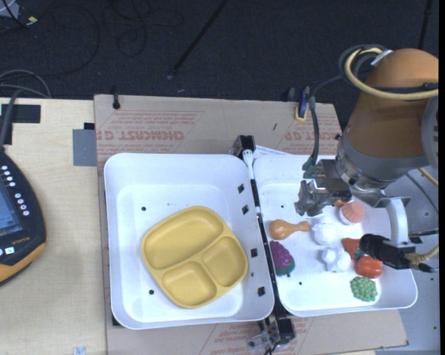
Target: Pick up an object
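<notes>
Broccoli [364, 289] lies beyond the drumstick [289, 229]; your tool [311, 198], grip unreadable, should descend squarely over the drumstick.

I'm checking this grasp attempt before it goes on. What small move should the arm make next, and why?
Probably a short descent. The gripper sits above the right bin, just up and right of the toy drumstick, with nothing visibly between its fingers. Shifting slightly toward the drumstick and lowering seems the likeliest way to get a grasp.
</notes>
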Robot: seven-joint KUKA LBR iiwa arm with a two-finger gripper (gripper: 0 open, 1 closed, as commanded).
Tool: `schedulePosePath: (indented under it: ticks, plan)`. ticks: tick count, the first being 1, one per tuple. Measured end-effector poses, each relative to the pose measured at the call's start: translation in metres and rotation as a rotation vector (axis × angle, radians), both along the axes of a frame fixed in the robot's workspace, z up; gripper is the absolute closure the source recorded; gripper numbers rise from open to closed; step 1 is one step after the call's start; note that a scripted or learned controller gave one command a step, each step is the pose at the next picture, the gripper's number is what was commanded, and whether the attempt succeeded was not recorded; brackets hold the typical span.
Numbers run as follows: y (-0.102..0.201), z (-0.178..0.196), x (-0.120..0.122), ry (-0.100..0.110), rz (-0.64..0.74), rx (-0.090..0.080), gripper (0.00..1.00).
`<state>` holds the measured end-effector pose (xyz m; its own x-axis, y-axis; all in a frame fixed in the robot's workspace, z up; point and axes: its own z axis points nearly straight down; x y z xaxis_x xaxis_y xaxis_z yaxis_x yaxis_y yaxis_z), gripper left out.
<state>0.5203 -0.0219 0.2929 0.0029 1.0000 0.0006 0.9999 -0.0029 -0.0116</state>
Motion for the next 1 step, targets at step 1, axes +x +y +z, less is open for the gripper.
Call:
schedulePosePath:
  ticks: [1]
  plan:
    - [0.0810,0.0146,-0.0459,-0.003,0.011,0.001,1.00]
